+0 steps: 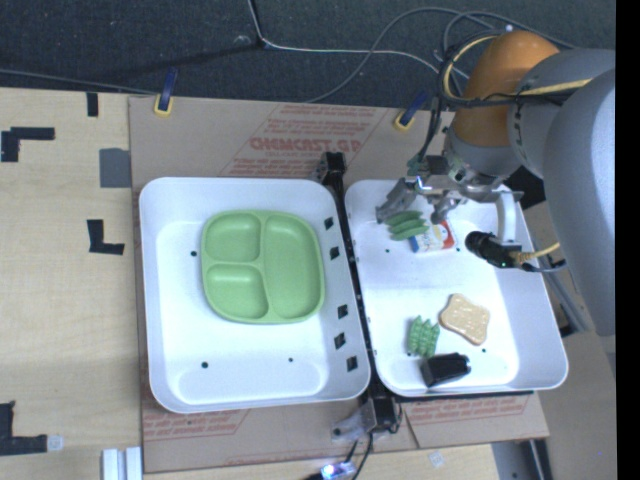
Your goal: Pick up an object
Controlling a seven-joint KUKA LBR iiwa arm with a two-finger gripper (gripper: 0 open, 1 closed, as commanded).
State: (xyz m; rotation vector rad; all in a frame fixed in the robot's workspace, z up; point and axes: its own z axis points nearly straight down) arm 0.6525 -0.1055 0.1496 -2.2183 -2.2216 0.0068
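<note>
Hovering low over the far end of the right bin [520,363], with the gripper [420,203] hanging directly above a green object [405,225] and a small red-and-white packet [436,237] lying just beside it. Fingers spreading apart rather than closing, with nothing visibly pinched between them. Looking, on this evidence, like an early stage of the pick: positioning over a target, no grasp yet made, closing and lifting both still to come. Which of the two items is the intended one, impossible to tell.

Sitting nearer the camera in the same bin: a tan slice of toy bread [465,318], a green ridged piece [422,336] just to its left, and a black block [444,369] near the front rim, all three close together yet well apart from the gripper.

Resting in the left bin [165,268]: one pale green divided plate [263,266], its three compartments holding nothing.
</note>
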